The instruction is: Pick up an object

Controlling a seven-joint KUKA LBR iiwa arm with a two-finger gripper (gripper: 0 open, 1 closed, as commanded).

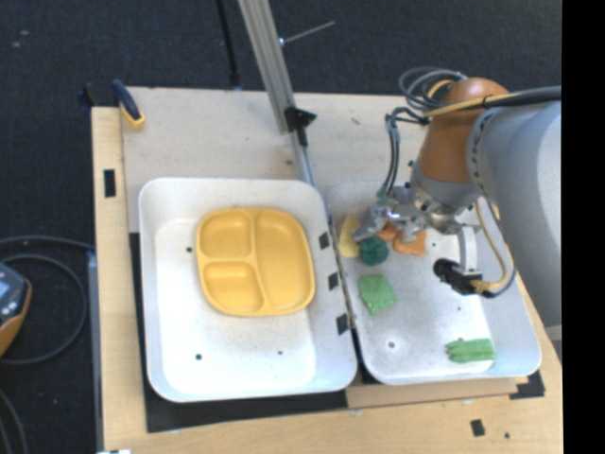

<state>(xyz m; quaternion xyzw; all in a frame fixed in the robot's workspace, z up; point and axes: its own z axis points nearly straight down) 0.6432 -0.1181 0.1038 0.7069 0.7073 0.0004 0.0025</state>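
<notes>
Camera view, from above. Gripper (389, 223) low in right bin (416, 362), at its upper left corner, over a cluster: dark green ball (373, 251), yellow piece (349, 237), orange piece (409, 245). Cannot tell gripper state. Nothing visibly lifted; pick judged not yet done, grasp and raise outstanding. Also in right bin: light green block (378, 293), soft-edged, spongy-looking; flat green strip (471, 350) near lower right. Left bin (170, 348) bearing smooth yellow plastic tray (255, 259), three compartments, rounded corners.

Tan bench (217, 135) carries two white bins: left bin (175, 348), right bin (416, 357), side by side, touching.
</notes>
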